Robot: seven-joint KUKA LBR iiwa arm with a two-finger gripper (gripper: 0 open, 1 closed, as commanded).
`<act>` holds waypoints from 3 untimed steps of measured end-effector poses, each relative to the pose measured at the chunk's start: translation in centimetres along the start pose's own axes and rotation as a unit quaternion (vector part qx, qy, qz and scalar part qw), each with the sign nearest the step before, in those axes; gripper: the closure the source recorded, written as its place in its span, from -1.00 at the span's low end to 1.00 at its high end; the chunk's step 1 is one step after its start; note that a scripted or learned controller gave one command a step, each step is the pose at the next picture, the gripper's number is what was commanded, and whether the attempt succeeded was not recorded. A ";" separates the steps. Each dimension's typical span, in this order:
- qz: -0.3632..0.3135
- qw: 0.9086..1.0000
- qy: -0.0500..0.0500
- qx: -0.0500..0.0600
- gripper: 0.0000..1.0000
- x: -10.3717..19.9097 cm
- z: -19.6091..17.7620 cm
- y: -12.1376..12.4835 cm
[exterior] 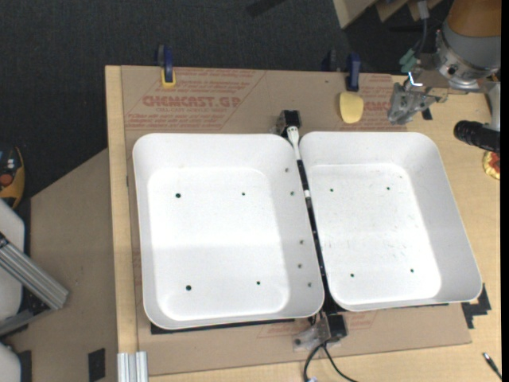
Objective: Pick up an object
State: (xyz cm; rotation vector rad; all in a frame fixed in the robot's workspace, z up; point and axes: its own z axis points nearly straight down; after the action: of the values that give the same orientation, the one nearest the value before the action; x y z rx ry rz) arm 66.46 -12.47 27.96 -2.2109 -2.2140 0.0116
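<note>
Arm (475, 22) cut off at upper right; gripper (403, 106) hangs beyond right bin (445, 181), near a yellow object (351, 107). Grip state unclear.

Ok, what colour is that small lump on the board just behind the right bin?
Pale yellow. The small lump shows in the camera view, beside the gripper.

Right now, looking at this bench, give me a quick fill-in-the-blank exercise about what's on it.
1. The bench holds ____ shallow white bins, left bin and right bin.
2. The pale yellow object lies on the board ____ the bins, not in them.
3. The claw hangs to the ____ of the yellow object.

Missing words: two; behind; right
</note>
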 end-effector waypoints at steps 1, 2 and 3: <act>-0.001 1.000 -0.002 -0.010 1.00 2.1 -4.9 -1.0; -0.004 1.000 0.000 -0.003 1.00 12.9 1.7 -1.1; -0.003 1.000 -0.001 -0.016 1.00 18.3 -11.1 0.2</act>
State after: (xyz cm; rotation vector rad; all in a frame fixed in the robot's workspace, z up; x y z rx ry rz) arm 66.81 5.80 39.15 -2.2213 -2.2372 -0.0220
